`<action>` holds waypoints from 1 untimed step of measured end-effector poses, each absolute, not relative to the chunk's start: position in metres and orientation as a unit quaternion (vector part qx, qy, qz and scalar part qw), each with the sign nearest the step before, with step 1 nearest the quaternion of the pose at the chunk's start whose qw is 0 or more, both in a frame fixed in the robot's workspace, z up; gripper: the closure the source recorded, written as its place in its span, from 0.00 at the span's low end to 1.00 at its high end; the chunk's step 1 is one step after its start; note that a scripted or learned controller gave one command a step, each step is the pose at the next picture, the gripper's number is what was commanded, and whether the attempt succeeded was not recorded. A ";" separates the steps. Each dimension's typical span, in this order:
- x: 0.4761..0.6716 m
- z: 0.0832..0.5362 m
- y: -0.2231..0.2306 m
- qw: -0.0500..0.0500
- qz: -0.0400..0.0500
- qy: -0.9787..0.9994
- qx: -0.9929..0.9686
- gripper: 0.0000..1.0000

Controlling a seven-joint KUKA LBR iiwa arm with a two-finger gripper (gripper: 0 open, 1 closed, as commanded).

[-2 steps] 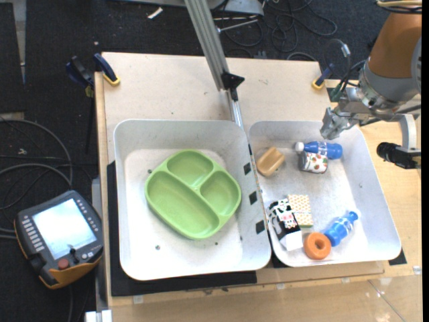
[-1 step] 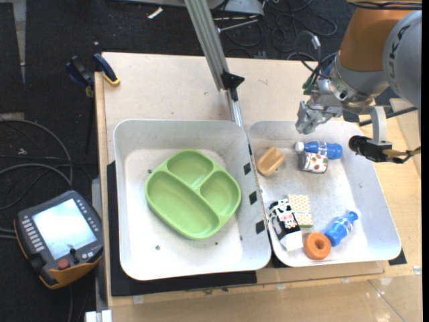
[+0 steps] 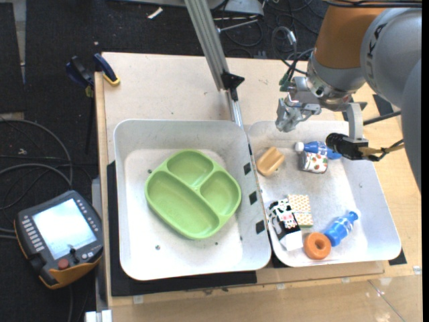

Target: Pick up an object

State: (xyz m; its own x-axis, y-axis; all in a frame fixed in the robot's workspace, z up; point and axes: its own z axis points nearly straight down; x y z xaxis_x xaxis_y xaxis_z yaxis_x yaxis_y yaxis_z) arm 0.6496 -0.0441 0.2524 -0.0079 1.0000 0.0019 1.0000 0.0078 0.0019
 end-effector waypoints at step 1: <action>0.644 0.255 0.014 0.001 0.000 -0.710 -0.704 1.00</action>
